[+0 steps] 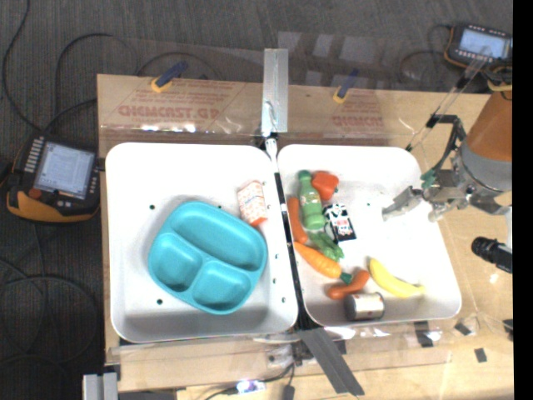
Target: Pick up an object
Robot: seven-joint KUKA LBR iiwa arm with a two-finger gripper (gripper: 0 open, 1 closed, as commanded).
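Camera view: gripper hovers over the right bin's bare right side, fingers apart, nothing between them. Candidates lie along that bin's left edge and front: green bottle, carrot, small black-and-white box, banana, metal can. Left bin holds a teal divided plate. Judgement: nothing picked yet; approach, close and lift all remain.

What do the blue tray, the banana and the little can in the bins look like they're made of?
Tray: likely molded plastic, an even turquoise with a soft sheen and rounded compartments. Banana: probably a plastic toy, uniformly bright yellow and smooth. Can: seemingly metal, grey and dully reflective, though too small to be sure.
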